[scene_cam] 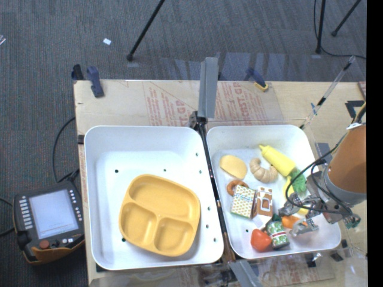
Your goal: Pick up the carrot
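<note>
Honestly, I cannot tell from my screen how the jaws stand: the gripper [303, 222] sits low in the near right corner of the right white bin [227, 139], and its metal parts blur together with the cables around it. Just left of it I see a small orange piece, the carrot [289, 222], lying on the bin floor and partly covered by the gripper's hardware; whether anything touches it I can't make out. Beside the carrot on the left lies a green-labelled can [276, 232], touching a red tomato [260, 240]. Farther up the bin I see a patterned carton [242, 202], a brown-and-white box [264, 201], a pretzel [234, 188], a tan croissant [263, 171], a yellow corn cob with a green end [280, 159] and a pale yellow oval slice [233, 166]. The arm's orange band [359, 160] rises at the right edge. In the left white bin [102, 160] rests a yellow divided plastic tray [160, 214]. A teach pendant [49, 220] lies on the floor at far left.
</note>
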Tool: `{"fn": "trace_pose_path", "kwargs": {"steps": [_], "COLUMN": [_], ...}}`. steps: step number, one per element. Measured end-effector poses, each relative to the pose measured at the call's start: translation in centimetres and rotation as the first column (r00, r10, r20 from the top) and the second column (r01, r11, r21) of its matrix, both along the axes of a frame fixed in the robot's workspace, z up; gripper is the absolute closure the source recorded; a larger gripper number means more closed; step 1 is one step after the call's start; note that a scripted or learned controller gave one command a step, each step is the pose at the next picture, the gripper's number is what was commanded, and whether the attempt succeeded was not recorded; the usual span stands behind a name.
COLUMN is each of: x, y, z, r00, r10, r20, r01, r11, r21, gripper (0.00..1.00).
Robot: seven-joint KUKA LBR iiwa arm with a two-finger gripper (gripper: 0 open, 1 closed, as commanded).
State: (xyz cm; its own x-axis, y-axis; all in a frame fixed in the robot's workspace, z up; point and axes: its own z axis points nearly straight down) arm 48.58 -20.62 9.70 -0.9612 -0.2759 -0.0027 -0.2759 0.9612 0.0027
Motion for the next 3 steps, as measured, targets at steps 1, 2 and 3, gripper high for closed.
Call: {"fn": "trace_pose_path", "kwargs": {"steps": [1,2,3], "x": [0.2,0.1,1.8], "y": [0.3,4.3,7.7], "z": [0.9,-1.1,1.7], "r00": [1.0,0.918,0.76], "r10": [0.007,-0.396,-0.649], "r20": [0.002,-0.008,-0.002], "r01": [-0.007,0.396,0.649], "r11": [1.0,0.918,0.76], "r21": [0.001,-0.001,-0.002], "gripper": [1.0,1.0,1.0]}}
